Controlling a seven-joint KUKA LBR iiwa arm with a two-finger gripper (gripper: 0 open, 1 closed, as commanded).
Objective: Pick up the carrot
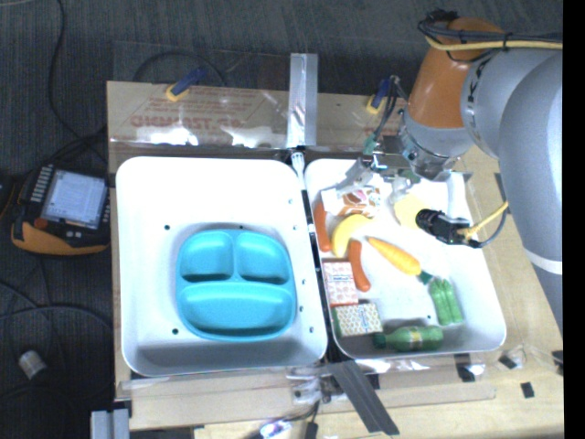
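The carrot (394,255), orange-yellow with a green leafy top (445,300), lies slantwise in the middle of the right bin (489,323). My gripper (388,169) hangs over the far end of that bin, above a small white and red packet (361,197). It stands well behind the carrot and apart from it. The wrist hides how the gripper stands.
Around the carrot lie a banana (342,233), a red sausage (358,265), two small boxes (347,300), a green bottle (409,338) and a pale yellow piece (407,208). The left bin (146,199) holds a blue divided tray (238,282). A handheld device (69,204) lies left of the bench.
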